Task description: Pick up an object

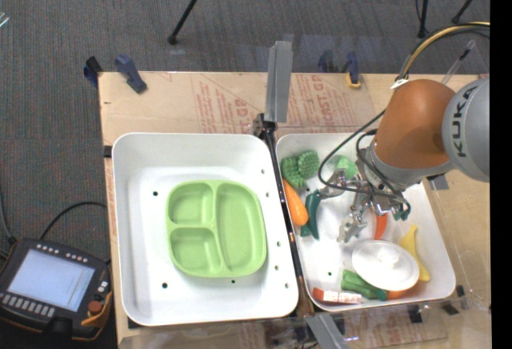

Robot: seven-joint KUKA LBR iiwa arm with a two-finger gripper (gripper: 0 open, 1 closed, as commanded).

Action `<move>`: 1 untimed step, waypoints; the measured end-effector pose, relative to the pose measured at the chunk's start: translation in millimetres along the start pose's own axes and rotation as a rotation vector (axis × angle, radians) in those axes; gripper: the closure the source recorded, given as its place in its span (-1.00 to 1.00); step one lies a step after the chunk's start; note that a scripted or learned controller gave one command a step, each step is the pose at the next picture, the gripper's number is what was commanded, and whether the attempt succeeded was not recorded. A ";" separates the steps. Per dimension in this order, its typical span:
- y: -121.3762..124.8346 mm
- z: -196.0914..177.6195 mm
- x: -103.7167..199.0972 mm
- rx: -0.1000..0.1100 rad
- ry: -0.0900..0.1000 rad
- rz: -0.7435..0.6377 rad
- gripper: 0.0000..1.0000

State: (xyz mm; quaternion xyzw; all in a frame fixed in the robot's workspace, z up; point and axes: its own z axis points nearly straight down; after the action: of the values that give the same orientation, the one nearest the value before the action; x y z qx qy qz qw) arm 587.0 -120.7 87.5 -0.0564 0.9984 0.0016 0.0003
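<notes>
Arm is reaching over the right bin. Left bin is holding a green tray. Gripper is hanging among toys, beside an orange carrot; its grip state: cannot tell. White lid is lying just below.

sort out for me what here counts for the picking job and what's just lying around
For the job:
gripper, low in the right bin
orange carrot
green leafy piece
yellow banana
white round lid

Just lying about:
left bin
green divided plate in it
teach pendant on the floor
blue clamps on the bench edge
</notes>
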 end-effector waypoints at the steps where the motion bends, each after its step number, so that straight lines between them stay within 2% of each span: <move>1: 15.9 0.4 41.4 0.001 0.001 0.022 -1.00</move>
State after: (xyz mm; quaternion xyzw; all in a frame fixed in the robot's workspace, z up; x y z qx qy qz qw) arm 544.1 -109.6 87.1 -0.0456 0.9990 0.0010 -0.0001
